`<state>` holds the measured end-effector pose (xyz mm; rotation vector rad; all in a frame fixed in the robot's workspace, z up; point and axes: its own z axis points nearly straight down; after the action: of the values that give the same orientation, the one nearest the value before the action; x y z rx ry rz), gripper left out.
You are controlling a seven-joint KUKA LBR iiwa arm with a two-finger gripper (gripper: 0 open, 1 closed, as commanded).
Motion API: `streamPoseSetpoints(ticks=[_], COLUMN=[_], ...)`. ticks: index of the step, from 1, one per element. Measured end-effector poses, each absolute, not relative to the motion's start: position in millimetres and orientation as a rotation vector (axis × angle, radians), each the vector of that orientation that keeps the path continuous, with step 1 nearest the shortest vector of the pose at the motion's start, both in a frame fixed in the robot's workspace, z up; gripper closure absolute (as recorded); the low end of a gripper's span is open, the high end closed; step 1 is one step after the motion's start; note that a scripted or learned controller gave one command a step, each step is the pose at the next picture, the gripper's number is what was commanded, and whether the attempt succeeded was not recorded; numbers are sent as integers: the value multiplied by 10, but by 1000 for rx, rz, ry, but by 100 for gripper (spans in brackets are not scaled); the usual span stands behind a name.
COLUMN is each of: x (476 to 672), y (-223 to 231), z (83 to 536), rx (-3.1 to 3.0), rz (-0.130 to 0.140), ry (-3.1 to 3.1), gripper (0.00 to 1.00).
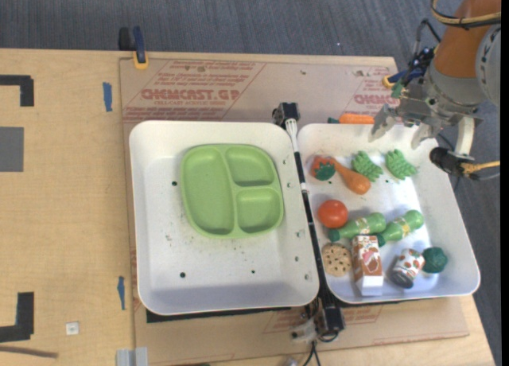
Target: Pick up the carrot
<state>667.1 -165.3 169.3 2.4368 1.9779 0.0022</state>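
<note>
Nearest the camera, a juice carton (367, 263) stands below the carrot (351, 176), which lies in the right bin (445, 197) by a tomato (333, 213). Gripper (402, 118) hovers up-right of the carrot, fingers apart, empty. Looks like light, stiff, slick plastic, so I'd pinch it mid-body.

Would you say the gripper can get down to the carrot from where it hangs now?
Probably yes. The gripper hangs over the right bin's far edge, and the carrot lies uncovered, though a tomato touches its end and green leafy pieces sit close beside it.
</note>
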Motion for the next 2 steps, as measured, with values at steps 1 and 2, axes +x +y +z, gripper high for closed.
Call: streamPoseSetpoints(ticks=[1, 2], x=[6671, 6674], y=[-2166, -2162], z=[2713, 3674], rx=[2219, 1912], rz=[1, 2], ry=[2218, 2485], gripper=[0, 0])
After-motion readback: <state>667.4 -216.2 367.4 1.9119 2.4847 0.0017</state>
